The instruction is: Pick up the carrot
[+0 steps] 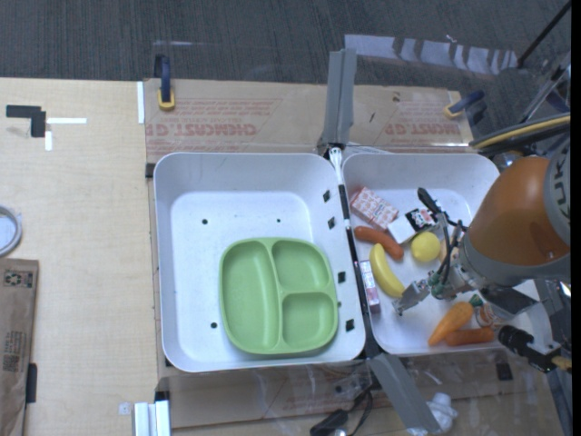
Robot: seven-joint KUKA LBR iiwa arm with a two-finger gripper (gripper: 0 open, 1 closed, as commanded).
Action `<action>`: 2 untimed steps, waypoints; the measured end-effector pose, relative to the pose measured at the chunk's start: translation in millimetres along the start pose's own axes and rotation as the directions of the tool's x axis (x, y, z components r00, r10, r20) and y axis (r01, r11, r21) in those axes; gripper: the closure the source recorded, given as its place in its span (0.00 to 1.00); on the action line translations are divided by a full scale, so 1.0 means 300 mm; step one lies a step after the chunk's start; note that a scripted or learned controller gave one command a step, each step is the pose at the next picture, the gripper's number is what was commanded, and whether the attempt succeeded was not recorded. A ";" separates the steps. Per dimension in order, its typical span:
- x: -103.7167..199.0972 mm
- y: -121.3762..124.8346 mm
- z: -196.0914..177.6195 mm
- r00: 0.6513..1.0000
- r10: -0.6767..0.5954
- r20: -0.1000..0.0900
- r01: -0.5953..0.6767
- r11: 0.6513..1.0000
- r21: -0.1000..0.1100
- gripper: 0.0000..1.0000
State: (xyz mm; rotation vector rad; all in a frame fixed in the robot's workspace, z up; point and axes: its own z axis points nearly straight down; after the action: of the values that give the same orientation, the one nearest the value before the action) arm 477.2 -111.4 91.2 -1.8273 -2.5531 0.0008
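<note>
The carrot (451, 323) lies in the right bin (399, 166), near that bin's front right corner, and is not yet lifted. The gripper (419, 295) hangs just beside its tip; whether the fingers are parted or closed cannot be told. A descent squarely over the carrot's thick middle is advised. The banana (386, 272) lies close by and could be knocked; a lemon (425, 246) and a sausage (379, 237) lie farther back. A green plate (277, 295) is seen in the left bin (182, 243).
</note>
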 end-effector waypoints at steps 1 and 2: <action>-0.203 -0.068 -0.001 0.989 -0.146 0.002 0.146 0.989 -0.002 0.00; -0.045 -0.014 0.000 0.976 -0.218 0.000 0.218 0.976 0.000 0.00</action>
State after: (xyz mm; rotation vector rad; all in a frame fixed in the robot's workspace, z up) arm 477.5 -125.7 91.2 -1.5369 -2.7381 0.0002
